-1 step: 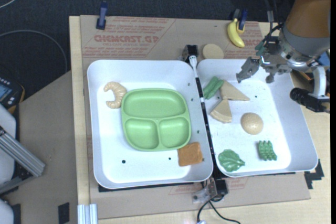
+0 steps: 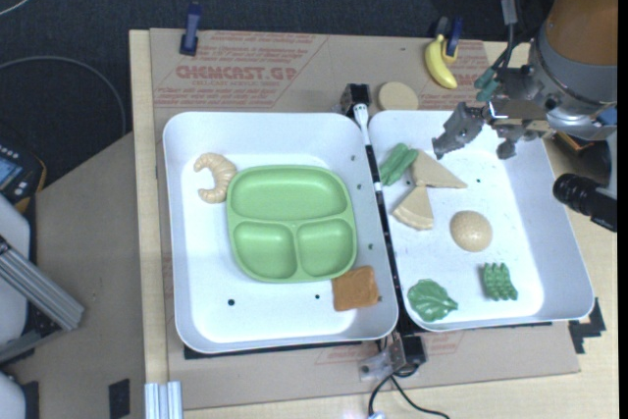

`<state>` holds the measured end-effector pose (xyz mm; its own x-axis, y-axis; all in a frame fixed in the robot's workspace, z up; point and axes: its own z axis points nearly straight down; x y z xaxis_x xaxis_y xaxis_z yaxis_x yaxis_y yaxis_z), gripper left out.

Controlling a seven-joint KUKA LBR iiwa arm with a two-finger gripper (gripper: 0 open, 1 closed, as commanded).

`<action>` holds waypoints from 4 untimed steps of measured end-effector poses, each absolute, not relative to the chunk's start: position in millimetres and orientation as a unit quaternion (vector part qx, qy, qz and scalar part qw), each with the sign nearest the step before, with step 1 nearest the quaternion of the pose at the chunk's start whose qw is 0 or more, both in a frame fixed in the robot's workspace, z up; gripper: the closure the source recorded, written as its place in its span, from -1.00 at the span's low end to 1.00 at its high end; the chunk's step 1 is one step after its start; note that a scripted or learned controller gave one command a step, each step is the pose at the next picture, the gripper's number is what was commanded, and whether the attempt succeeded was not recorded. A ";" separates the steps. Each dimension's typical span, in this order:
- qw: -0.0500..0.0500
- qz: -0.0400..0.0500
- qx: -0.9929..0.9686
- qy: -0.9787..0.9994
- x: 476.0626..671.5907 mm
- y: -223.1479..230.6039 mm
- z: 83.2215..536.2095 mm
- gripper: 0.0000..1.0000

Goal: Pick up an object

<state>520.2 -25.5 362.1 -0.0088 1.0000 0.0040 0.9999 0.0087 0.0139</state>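
- Nearest us, in the right white bin (image 2: 549, 240): a leafy green toy (image 2: 431, 299), a small green bumpy piece (image 2: 498, 282), a round beige ball (image 2: 472, 231), all untouched.
- Mid-bin: two pale wedge slices (image 2: 424, 189) and a green pod (image 2: 395, 163) lie waiting.
- Above them the tool (image 2: 471, 138) hovers, fingers spread, pinching nothing; pickup not yet done.
- Far counter board (image 2: 245, 64) reads "CHEMCAST".

A pale green divided tray (image 2: 291, 223) sits in the white left bin (image 2: 186, 211), beside a tan croissant (image 2: 215, 176) and a brown toast square (image 2: 354, 288).
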 end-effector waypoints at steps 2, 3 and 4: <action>0.000 0.000 0.707 0.708 479.8 51.4 368.9 1.00; 0.001 0.002 0.705 0.709 487.7 107.1 386.5 1.00; 0.000 0.002 0.705 0.709 478.8 156.9 399.6 1.00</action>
<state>478.8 156.9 399.6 -0.0063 1.0000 0.0023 1.0000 0.0063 0.0027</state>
